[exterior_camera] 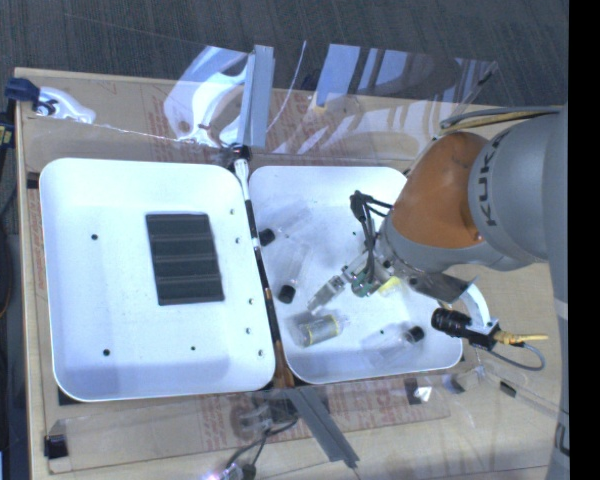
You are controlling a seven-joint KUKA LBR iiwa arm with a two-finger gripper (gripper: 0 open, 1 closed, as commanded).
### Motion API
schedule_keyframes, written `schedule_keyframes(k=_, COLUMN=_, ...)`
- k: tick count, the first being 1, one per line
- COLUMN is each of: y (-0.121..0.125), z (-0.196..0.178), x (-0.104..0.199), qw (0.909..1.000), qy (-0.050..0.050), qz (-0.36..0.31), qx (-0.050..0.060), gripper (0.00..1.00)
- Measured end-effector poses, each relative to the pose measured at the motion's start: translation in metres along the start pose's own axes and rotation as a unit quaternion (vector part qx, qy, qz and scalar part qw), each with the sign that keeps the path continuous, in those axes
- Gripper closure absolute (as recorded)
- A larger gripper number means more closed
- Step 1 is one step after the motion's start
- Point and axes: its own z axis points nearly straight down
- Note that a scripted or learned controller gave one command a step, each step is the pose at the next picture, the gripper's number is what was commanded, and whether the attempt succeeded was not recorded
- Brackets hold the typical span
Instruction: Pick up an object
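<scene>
The arm (460,203) reaches from the right over the right bin (280,183), and its gripper (358,281) hangs low near the bin's middle. A small green and yellow item (377,287) shows right at the gripper, but I cannot tell whether it is held. Just left and in front of the gripper lies a short olive cylinder (320,328). A clear bottle with a black cap (395,339) lies near the front right. Two clear bottles (293,216) (296,259) and a small black piece (287,293) lie on the left side of that bin.
The left bin (80,298) holds a dark ribbed rectangular block (185,258). A divider rim (257,268) runs between the bins. A black and yellow tool (470,330) sticks out over the right bin's front right corner. Clear plastic sheets (380,78) stand behind the bins.
</scene>
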Motion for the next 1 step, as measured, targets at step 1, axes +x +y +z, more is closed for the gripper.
schedule_keyframes(k=1, y=-0.0537, z=-0.1086, x=-0.0128, qw=0.9997, qy=-0.003, qz=-0.025, qx=-0.002, gripper=0.00)
